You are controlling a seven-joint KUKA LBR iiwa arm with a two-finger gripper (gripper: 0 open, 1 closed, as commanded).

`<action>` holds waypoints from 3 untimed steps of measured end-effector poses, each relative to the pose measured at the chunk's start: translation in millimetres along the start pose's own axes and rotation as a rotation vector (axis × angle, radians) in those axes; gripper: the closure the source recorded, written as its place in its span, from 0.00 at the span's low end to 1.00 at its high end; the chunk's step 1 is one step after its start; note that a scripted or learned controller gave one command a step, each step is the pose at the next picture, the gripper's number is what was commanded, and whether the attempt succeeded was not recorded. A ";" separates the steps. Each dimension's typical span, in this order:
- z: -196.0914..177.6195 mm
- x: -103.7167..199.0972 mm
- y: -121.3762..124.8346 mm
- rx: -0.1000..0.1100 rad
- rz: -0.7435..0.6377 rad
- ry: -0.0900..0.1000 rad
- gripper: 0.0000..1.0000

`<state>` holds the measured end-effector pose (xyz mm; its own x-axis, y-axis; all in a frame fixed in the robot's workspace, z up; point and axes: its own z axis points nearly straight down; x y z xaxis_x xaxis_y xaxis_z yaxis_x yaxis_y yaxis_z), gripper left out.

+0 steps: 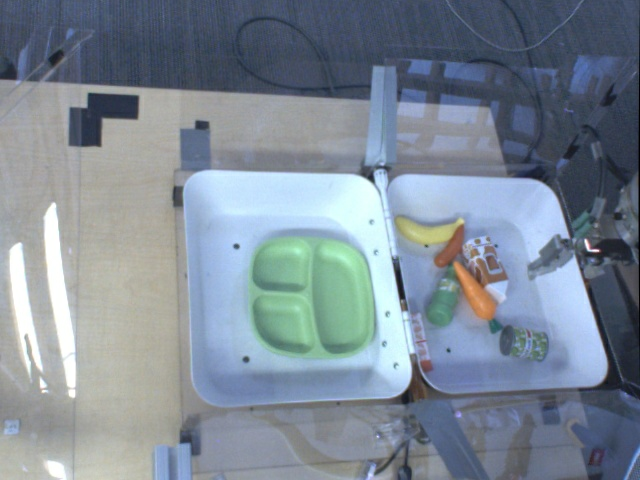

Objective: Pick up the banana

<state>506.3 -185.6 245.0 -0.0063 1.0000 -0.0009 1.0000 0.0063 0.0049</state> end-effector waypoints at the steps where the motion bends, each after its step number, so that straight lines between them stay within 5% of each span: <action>1: 126.7 -12.0 71.7 -0.029 -0.243 -0.010 0.00; 3: 152.5 89.1 124.3 -0.015 -0.500 -0.006 0.00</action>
<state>630.8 -95.8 93.0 -0.4845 0.8747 -0.0123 0.8746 0.4846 0.0165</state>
